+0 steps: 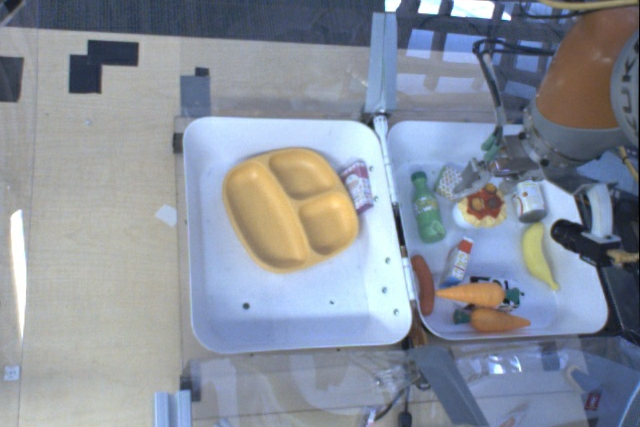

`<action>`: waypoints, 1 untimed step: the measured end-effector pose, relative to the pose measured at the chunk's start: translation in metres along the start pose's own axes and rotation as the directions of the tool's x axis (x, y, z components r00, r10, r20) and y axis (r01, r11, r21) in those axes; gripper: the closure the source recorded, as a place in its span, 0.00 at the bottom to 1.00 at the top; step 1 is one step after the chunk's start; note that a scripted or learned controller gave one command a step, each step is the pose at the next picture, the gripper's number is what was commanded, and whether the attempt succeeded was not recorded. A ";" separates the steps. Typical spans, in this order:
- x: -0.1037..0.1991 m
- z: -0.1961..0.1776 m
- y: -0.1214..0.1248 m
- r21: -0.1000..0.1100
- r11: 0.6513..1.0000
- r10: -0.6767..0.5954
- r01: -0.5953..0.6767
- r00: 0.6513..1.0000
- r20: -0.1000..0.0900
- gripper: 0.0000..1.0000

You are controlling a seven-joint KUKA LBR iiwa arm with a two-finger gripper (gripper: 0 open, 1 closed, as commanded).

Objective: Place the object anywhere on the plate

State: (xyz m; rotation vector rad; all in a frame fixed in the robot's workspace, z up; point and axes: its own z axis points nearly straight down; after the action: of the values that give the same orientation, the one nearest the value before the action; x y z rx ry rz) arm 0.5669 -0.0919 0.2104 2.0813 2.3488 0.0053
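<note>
The gripper (497, 177) hung over the right bin (590, 320) at centre right of the frame; whether it was grasping anything could not be told. The yellow divided plate (290, 207) lay in the left bin (300, 320), a small red-and-white packet (357, 185) touching its right rim.

Yellow divided plate (290, 207) in left bin (210, 315), small can (357, 185) beside it, hand (497, 167) over toy-filled right bin (580, 320)

arm (590, 65) cut off at right edge, small toy (492, 293) behind carrot (472, 294) unidentifiable
</note>
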 end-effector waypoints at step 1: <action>0.148 0.027 0.052 0.004 0.998 0.062 -0.062 0.998 0.000 1.00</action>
State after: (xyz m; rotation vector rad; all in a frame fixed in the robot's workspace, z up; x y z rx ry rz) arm 0.6004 0.0609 0.1840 2.1553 2.2848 0.0019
